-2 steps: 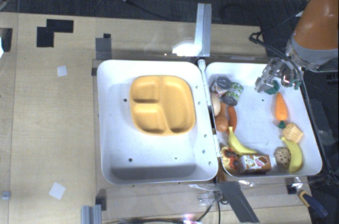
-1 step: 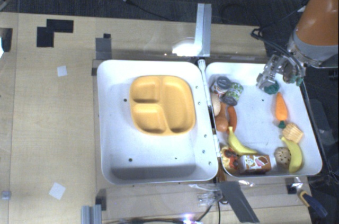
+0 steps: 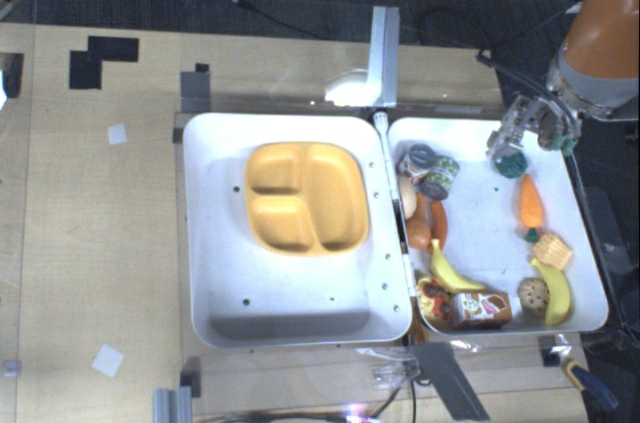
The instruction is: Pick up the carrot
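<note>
A: Orange carrot (image 3: pixel 530 202) lies in the right bin (image 3: pixel 480 216), close to its right wall, pointed end up, touching nothing above it.

B: And the claw (image 3: pixel 528 133)?

A: Up at the bin's top right corner, just above the carrot and a little to its left. A teal thing (image 3: pixel 512 163) sits right under it. Whether the claw is released or clenched, I cannot tell.

B: What is near the carrot?

A: A cracker (image 3: pixel 553 252) and a banana (image 3: pixel 555 294) just below it, a second banana (image 3: pixel 452 275) and a brown bottle (image 3: pixel 478 308) toward the left. The left bin (image 3: pixel 215 251) holds a yellow divided plate (image 3: pixel 305 196). Both bins rest on the wooden desk (image 3: pixel 90 231)
</note>
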### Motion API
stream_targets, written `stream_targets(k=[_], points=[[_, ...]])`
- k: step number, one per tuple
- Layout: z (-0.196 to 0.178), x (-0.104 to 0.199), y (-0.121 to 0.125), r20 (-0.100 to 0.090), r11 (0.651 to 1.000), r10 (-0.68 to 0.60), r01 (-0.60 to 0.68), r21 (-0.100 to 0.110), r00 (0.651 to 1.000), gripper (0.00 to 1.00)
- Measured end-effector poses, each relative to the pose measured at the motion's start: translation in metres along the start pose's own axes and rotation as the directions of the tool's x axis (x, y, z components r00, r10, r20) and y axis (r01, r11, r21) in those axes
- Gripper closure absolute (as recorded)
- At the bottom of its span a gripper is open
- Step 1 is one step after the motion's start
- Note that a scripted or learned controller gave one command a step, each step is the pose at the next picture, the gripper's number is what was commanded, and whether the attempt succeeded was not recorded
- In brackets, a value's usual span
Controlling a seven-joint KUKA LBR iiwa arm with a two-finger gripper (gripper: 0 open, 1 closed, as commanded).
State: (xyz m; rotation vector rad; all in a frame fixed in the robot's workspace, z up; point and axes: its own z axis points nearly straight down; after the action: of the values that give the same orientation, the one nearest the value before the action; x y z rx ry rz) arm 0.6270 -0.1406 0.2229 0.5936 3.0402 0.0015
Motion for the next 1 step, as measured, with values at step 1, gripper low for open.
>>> stream_targets(k=[1], points=[[0.1314,0.0301,-0.0408,-0.025,0.804,-0.595,0.594,-0.013,0.804,1.0]])
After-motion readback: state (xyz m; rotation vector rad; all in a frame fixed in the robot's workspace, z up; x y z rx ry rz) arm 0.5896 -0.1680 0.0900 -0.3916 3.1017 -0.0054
